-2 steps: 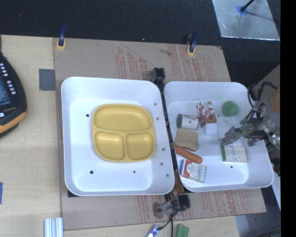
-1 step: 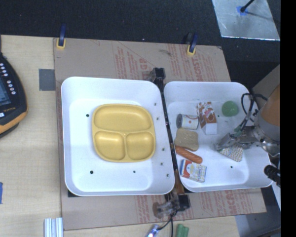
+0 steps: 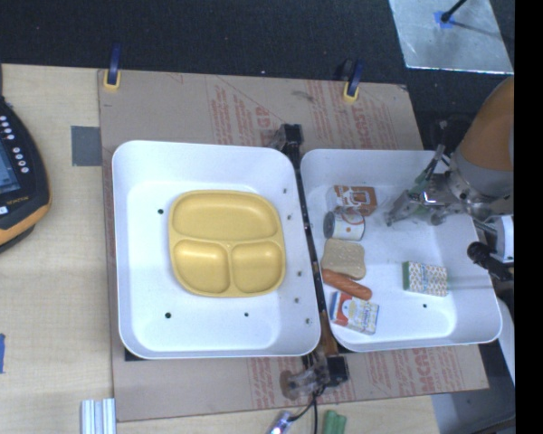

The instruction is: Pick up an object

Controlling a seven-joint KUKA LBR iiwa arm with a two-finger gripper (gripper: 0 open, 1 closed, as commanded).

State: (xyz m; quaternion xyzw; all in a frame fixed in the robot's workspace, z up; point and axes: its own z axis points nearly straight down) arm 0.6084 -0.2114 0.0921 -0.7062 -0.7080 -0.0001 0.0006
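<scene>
We see the gripper (image 3: 414,202) spread, pinching nothing, over the right bin (image 3: 471,328); the can (image 3: 345,225) lies just left.

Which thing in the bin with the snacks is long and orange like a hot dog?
The orange sausage-shaped toy, lying slantwise in the right bin just below the tan bread-like piece. The things around it are a can, flat packets and boxes, none long and orange.

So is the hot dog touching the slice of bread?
Touching. In the camera view the hot dog lies right against the lower edge of the bread slice, with no white bin floor showing between them.
</scene>
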